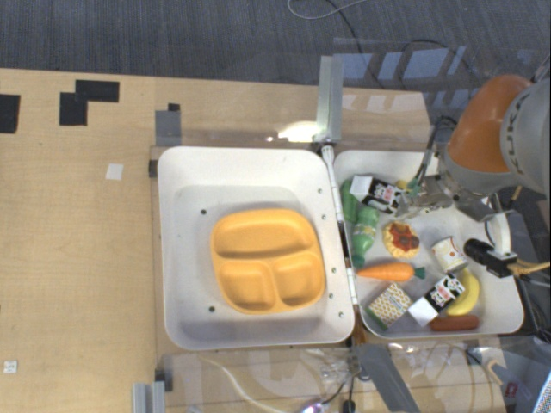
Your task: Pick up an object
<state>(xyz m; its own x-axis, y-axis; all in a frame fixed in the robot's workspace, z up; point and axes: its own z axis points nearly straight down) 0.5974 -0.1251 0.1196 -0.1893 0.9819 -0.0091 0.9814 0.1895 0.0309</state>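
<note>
Bright even overhead light, glare spot on bench point(297, 132), slightly soft focus.

You're looking at a robotics lab, not a kitchen: a plywood table point(77, 231) with black tape marks point(86, 100), two white bins point(172, 248) held by metal brackets point(331, 93), loose cable point(379, 11) on grey carpet point(172, 15), and toy food point(387, 272) in place of real groceries.

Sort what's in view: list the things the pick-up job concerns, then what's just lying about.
Job:
pincer
toy carrot
banana
pizza slice
milk carton
right bin

Lying about:
orange divided tray
left bin
black cable
</note>
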